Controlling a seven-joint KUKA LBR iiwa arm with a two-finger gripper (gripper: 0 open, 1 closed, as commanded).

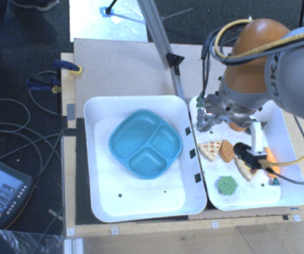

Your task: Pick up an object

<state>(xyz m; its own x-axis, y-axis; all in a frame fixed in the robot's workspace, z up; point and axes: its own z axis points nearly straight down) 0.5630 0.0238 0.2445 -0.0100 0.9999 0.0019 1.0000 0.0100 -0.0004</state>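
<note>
Gripper (207, 118), whose hold I cannot tell, should probably descend squarely over the waffle wedge (210, 150) just below it.

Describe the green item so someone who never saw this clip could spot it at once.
Find the right bin, the one under the arm. Near its front edge lies the green item, a small round dotted disc. Its neighbours are orange or tan, like the triangular wedge just above it.

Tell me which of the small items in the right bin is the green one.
The round, knobbly green piece at the near edge of the right bin, below the waffle-patterned wedge and the orange chunk.
</note>
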